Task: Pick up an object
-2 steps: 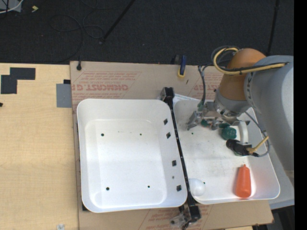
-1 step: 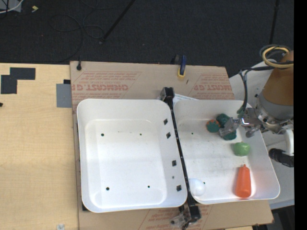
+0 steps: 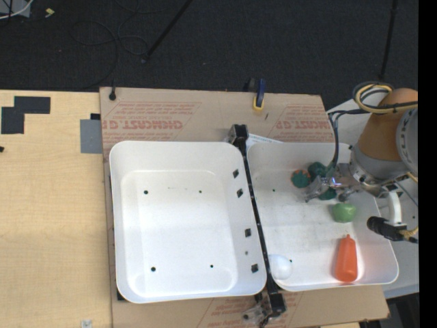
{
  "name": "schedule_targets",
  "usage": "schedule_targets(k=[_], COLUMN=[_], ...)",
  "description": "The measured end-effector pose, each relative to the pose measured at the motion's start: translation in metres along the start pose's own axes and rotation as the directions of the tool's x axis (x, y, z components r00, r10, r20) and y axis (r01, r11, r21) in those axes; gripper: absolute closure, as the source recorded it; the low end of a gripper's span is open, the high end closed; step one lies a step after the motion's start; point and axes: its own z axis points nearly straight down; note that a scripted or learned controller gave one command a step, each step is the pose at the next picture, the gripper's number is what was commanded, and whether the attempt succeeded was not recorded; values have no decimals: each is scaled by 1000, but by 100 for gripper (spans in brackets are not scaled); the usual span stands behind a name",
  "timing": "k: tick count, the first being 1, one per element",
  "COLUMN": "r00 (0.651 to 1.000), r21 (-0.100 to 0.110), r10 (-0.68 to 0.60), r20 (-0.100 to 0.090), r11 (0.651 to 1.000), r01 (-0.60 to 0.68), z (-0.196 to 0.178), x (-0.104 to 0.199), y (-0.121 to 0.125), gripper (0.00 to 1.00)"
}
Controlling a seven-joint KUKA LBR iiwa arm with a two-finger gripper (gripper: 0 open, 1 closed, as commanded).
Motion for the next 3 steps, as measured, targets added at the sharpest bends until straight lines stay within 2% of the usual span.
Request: schedule_targets(k=[1, 2, 3], r00=[1000, 1000, 1000], r21=[-5, 0, 3], r10=[0, 0, -1], r20=[4, -1, -1], r11=[1000, 1000, 1000], r01=[0, 0, 1], z=[2, 4, 4], x=[36, -4, 53], y=[41, 39, 39], gripper=[0, 0, 0])
